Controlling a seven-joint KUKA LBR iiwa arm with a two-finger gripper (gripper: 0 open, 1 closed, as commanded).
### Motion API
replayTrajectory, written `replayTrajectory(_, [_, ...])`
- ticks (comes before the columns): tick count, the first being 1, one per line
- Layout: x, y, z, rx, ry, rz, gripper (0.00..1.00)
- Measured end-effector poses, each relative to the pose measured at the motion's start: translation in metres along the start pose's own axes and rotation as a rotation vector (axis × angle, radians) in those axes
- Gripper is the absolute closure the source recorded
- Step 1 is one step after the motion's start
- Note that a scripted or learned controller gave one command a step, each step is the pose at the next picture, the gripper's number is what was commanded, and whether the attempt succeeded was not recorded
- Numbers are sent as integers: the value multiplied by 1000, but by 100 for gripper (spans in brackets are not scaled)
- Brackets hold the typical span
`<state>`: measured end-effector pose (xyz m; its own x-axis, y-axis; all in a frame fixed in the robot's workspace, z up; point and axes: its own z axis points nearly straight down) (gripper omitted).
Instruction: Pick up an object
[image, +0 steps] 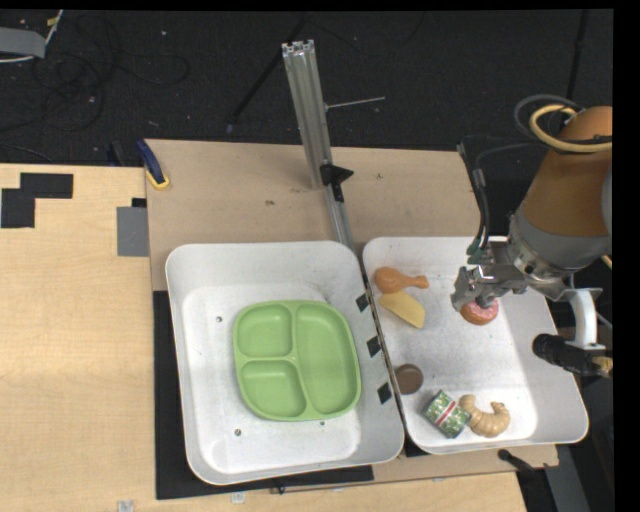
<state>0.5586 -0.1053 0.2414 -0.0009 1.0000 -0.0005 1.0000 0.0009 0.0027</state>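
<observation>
My arm comes in from the right side of the camera view, the orange band above the wrist, the grey wrist bent down over the right bin (560, 425). My hand (478, 296) hangs low in the upper part of that bin, pointing down at the floor of it. From this angle I cannot tell how my hand is set, nor whether it grips anything.

A round pink-red thing, the donut (481, 312), lies directly under my hand, partly hidden by it. It looks to be touching or just below my tip; I cannot say which.

To the left of my hand, near it, lies a drumstick (399, 280), orange-brown, and just below that a yellow wedge (406, 309). Further down and left of my hand, by the bin's left wall, sits a brown disc (408, 378). Well below my hand, near the front of the bin, a green can (444, 413) lies tilted, with a tan croissant (489, 417) touching or just beside it on its right.

Well apart from my hand, to the left, the left bin (200, 290) holds a green plate (297, 360) with three compartments. Both bins rest on the desk (230, 190).
</observation>
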Motion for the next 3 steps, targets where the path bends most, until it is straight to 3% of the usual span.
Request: replayTrajectory(3, [175,36,2,5,3,-5,100])
